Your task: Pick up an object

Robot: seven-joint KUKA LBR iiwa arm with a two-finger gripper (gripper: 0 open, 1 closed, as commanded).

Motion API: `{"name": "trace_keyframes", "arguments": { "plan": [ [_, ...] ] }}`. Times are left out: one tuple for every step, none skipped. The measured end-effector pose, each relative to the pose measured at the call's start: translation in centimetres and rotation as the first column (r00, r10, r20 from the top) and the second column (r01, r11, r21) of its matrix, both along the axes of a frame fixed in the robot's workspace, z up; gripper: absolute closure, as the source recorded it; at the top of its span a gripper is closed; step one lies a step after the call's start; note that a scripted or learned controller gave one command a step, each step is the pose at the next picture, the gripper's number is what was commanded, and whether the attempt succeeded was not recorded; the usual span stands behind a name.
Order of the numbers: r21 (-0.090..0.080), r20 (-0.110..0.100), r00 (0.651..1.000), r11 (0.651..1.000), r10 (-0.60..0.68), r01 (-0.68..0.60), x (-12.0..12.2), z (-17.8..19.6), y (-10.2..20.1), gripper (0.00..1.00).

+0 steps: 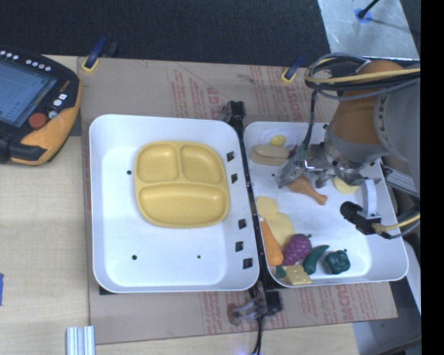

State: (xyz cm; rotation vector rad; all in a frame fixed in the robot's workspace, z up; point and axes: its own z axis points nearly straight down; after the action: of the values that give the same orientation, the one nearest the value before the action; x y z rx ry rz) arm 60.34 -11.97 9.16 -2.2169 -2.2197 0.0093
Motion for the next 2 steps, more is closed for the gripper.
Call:
{"name": "trace_keyframes", "arguments": {
  "plan": [
    [0.000,-0.006,1.000,1.000,0.007,-0.007,5.0,0.0,0.8,0.00],
    [0.001,-0.001,1.000,1.000,0.000,0.000,0.2,0.0,1.5,0.00]
  ]
}}
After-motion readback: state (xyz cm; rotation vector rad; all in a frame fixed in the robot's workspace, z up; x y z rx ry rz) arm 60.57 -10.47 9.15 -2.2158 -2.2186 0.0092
